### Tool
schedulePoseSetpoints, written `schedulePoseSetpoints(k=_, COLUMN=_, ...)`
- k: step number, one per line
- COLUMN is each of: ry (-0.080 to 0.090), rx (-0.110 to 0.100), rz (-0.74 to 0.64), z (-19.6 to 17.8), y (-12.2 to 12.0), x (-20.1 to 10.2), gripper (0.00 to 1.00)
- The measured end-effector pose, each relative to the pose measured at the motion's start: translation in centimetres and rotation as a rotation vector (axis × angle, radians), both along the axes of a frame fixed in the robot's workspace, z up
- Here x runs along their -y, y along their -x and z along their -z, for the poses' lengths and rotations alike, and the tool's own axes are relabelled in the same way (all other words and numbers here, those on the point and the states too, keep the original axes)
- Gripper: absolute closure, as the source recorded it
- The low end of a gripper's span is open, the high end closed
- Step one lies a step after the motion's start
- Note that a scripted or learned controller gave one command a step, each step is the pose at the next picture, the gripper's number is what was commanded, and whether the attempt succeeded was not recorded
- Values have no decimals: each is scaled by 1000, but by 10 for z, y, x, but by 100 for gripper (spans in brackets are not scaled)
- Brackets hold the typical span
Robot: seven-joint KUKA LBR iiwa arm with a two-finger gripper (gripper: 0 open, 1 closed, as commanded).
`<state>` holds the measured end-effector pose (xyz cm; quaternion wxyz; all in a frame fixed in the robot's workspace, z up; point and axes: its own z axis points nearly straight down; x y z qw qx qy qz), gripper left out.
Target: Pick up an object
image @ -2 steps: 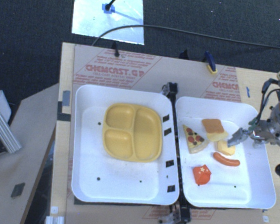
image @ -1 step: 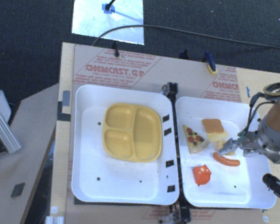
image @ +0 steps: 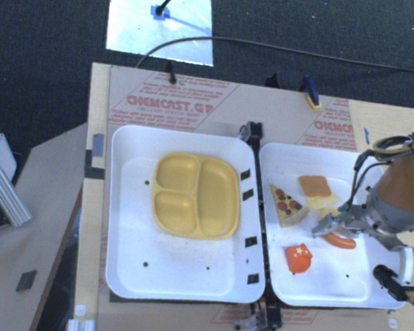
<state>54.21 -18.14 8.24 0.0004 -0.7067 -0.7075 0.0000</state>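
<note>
- Gripper (image: 331, 227) sits low in the right bin (image: 355, 296), tips touching the sausage (image: 339, 241); whether it grips, I cannot tell.
- Nothing looks lifted; the pizza slice (image: 286, 205) lies just left of it.

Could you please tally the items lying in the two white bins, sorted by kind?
Divided yellow plastic plate, left bin: 1
Toy pizza slice with red dots, right bin: 1
Tan and yellow toy sandwich block: 1
Orange-red toy sausage, at the gripper: 1
Red toy tomato-like piece: 1
Total: 5
</note>
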Motion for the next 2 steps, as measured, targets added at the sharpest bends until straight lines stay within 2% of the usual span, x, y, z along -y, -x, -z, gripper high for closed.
schedulePoseSetpoints(k=1, ry=2, rx=5, rz=-1, z=-13, y=-1, x=0, gripper=100)
schedulePoseSetpoints(k=2, ry=2, rx=5, rz=-2, z=-57, y=-2, x=4, gripper=100)
